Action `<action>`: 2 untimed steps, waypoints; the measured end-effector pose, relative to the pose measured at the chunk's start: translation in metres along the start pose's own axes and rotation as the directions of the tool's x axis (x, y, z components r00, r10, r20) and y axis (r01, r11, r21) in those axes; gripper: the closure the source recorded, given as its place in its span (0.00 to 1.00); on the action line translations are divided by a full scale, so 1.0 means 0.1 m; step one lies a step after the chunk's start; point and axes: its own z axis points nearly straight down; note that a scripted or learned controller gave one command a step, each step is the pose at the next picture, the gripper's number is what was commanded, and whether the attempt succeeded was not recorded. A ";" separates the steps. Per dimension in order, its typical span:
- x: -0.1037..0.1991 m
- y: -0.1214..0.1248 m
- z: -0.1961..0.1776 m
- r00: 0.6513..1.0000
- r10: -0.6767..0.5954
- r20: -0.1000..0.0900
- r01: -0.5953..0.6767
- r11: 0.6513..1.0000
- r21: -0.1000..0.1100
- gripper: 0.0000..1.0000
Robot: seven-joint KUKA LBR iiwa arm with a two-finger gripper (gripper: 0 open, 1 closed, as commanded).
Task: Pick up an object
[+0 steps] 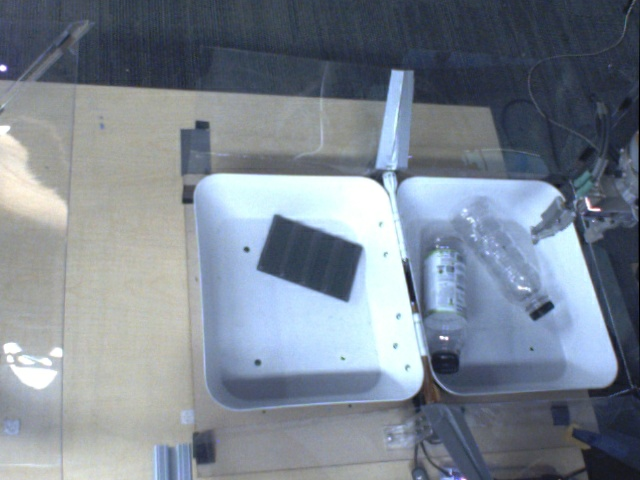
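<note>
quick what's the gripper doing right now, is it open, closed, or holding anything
Gripper: at the right bin's right rim, apart from both bottles; whether it is open or closed cannot be told.

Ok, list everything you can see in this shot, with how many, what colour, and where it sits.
bins: two, white, side by side on the bench
flat pad: one, dark grey, lying in the left bin
labelled bottle: one, clear with a dark cap, lying in the right bin along its left wall
crushed bottle: one, clear with a dark cap, lying aslant in the right bin
bench: one, light wood
gripper: one, grey, at the right bin's right edge
</note>
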 end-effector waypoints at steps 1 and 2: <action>-0.01 0.35 0.28 0.999 -0.044 0.001 0.044 0.999 -0.002 0.00; 0.06 0.21 1.50 0.995 -0.102 0.001 0.102 0.995 -0.004 0.00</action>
